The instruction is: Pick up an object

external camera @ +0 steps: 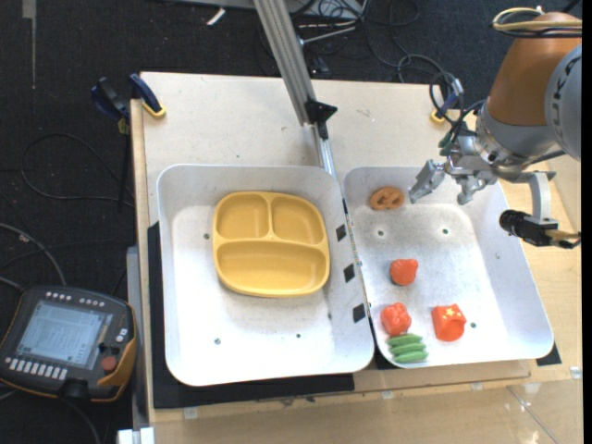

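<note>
arm (pixel 541 72): cut off at right edge | teach pendant (pixel 65 340): screen unreadable

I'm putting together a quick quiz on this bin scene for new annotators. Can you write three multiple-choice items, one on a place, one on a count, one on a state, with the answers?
1. Where does the yellow divided plate lie?
A. In the left bin
B. In the right bin
C. On the bare bench

2. How many red items lie in the right bin?
A. One
B. Three
C. Five

3. What is the state of the gripper?
A. Shut on the cookie
B. Shut on the green item
C. Open, with nothing between the fingers

Answers:
1. A, the plate sits inside the left bin.
2. B, three red items are spread across the bin's lower half, beside the green item.
3. C, the fingers are spread apart over the bin's upper part, to the right of the brown cookie.
</note>
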